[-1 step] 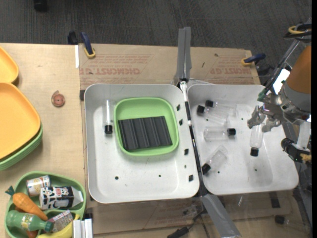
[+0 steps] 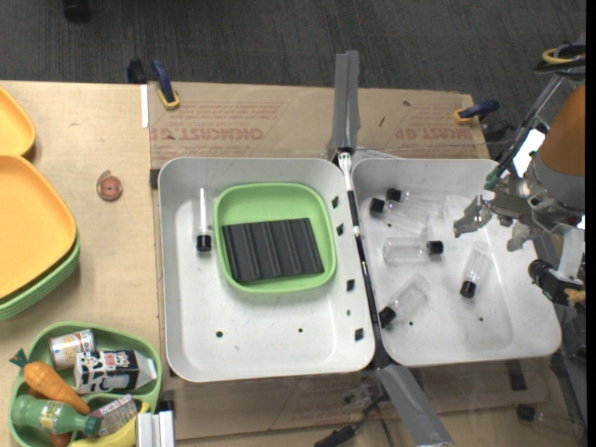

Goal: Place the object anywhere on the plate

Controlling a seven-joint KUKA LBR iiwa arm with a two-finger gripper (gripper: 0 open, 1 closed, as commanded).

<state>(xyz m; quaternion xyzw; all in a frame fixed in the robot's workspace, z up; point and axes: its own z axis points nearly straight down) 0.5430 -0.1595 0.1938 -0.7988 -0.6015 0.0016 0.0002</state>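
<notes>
My pincer (image 2: pixel 494 220) hangs over the right bin (image 2: pixel 521 343), fingers apparently apart and unladen. The nearest vial (image 2: pixel 473 274) lies just nearward, long axis near-far; the plate (image 2: pixel 275 202) lies left.

2 white bins (image 2: pixel 186 343), 1 green plate (image 2: pixel 275 198), 6 clear vials (image 2: pixel 202 222), 3 clamps (image 2: pixel 166 87).

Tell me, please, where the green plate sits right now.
The green plate lies in the left bin, toward its back, with a vial lying just to its left.
</notes>
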